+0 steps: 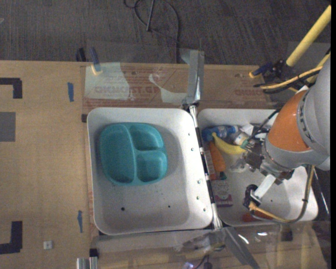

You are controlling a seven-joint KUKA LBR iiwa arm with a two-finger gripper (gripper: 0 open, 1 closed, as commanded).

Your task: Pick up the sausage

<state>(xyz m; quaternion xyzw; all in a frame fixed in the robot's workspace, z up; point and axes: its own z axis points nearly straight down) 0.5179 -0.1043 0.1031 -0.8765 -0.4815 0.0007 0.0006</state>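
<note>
Grey arm (310, 121) with orange band reaching in from 3 o'clock over right bin (294, 213); left bin (152, 210) holding teal divided plate (133, 152) toward 10 o'clock; gripper (251, 197) low in right bin, jaw state impossible to tell; banana (228, 145) at 11 o'clock there; orange sausage-like piece (217, 159) along that bin's 9 o'clock wall, apart from gripper.

- Dark grey carpet floor (68, 29) spans twelve o'clock, with black cables (152, 16) lying on it.
- Tan cardboard surface (42, 157) fills nine o'clock, carrying black squares (11, 88) and blue tape strips (71, 92).
</note>
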